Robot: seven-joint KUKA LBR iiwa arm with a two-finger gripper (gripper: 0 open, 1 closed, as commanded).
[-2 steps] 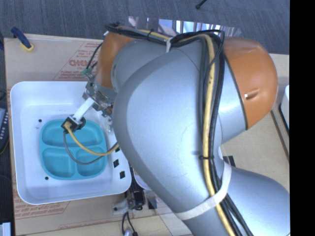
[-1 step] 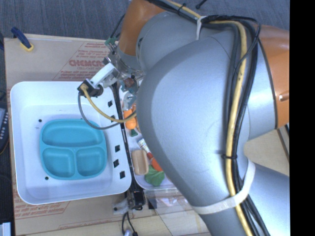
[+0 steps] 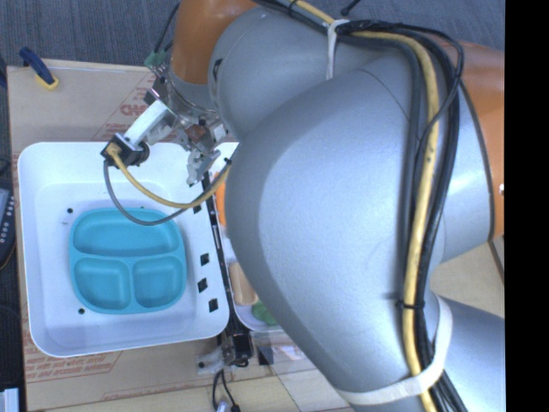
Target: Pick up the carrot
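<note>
Your grey arm with the orange band (image 3: 343, 196) reaches across from the right and covers nearly all of the right-hand shallow white bin (image 3: 244, 314), so judge this as the approach step of the pick, with no grasp made yet. The two-finger gripper (image 3: 200, 157) hangs over the far end of the rims where the two bins meet, just above the far right corner of the left-hand shallow white bin (image 3: 34, 230). It is too small and cluttered with cable for you to tell whether it is released or clenched, and nothing can be seen held in it. The carrot itself you cannot make out with certainty: a thin sliver of orange (image 3: 220, 204) shows just inside the right bin's left edge, close beneath the gripper, and that is probably it, the rest hidden under the arm. The left bin carries a light blue plastic tray with three compartments (image 3: 129, 260), well apart from the gripper and no part of this job. The next move calls for you to bring the gripper down over that orange sliver, lined up across its narrow width and clear of the rim.
</note>
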